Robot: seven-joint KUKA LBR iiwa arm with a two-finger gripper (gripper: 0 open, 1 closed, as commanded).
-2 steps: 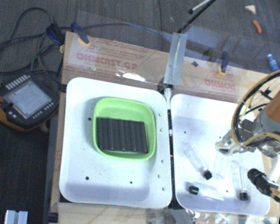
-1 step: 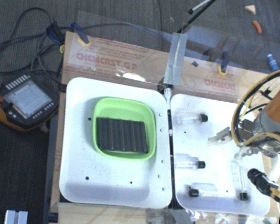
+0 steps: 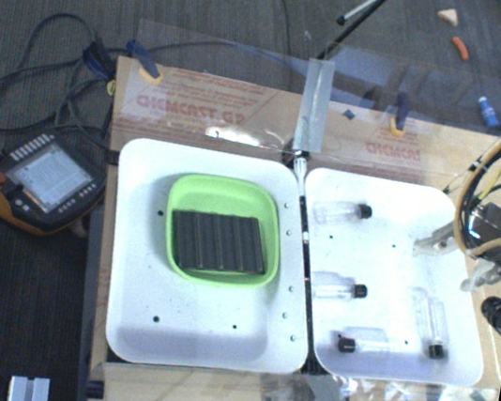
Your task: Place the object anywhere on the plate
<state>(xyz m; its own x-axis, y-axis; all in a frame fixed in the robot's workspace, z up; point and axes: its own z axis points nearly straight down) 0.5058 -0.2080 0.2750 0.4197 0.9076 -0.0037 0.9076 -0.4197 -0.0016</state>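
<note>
Bench carries two white bins [image 3: 122, 316] | green plate [image 3: 227, 196] with dark ridged insert in left bin | four clear vials [image 3: 339, 287] in right bin | pincer [image 3: 491, 268] at right edge, state undeterminable | step: pre-grasp | next: descend onto one vial.

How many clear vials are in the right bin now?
4: top vial near the bin's far-left corner, middle vial by the left wall, bottom vial at the near edge, right vial standing lengthwise.
</note>
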